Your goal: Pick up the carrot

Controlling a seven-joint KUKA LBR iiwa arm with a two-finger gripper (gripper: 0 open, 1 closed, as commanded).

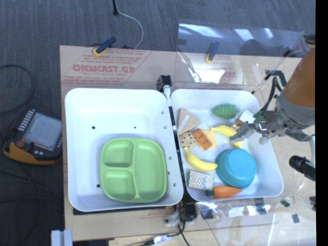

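- End effector is seen over the right bin, reaching in from the right edge of the camera view; its fingers point leftward toward the yellow items in the bin's middle.
- Finger state cannot be told from the camera view (the fingertips are blurred against the bin contents), and nothing is seen held between them.
- Carrot is located at the near edge of the right bin, lying flat with its green end toward the left, just below the blue bowl and beside a checkered block.
- Carrot and end effector are apart, with the blue bowl lying between them.
- Other contents of the right bin are noted: a banana left of the bowl, an orange block, a tan wedge, and a green leafy item near the far wall.
- Left bin holds a green divided plate (three compartments), resting toward the near side.
- Both bins are set side by side on the tabletop, which bears red lettering and a blue-and-yellow clamp at its far edge.
- A handheld pendant lies on the floor to the left of the tabletop.
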